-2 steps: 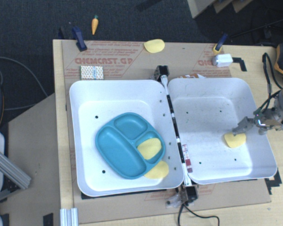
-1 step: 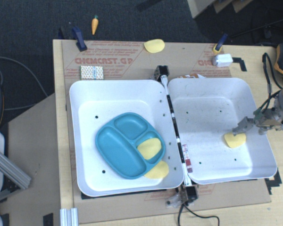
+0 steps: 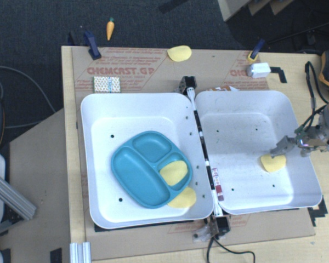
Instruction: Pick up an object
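Observation:
In the right bin [image 3: 247,108] a small yellow object [image 3: 273,163] lies near the right wall. My gripper [image 3: 288,147] comes in low from the right edge, and its grey tip sits just above and to the right of that object, very close to it or touching it. I see nothing lifted in it. The left bin [image 3: 98,119] holds a blue divided plate [image 3: 140,169] with a yellow piece [image 3: 174,171] in its small right compartment. Another yellow piece [image 3: 182,199] lies against the plate's lower right rim.
On the bench behind the bins lie a yellow piece [image 3: 179,53], a patterned card [image 3: 107,84] and a small white box [image 3: 259,69]. Blue clamps [image 3: 91,44] [image 3: 256,49] grip the board's back edge. Black cables [image 3: 312,92] hang at the right.

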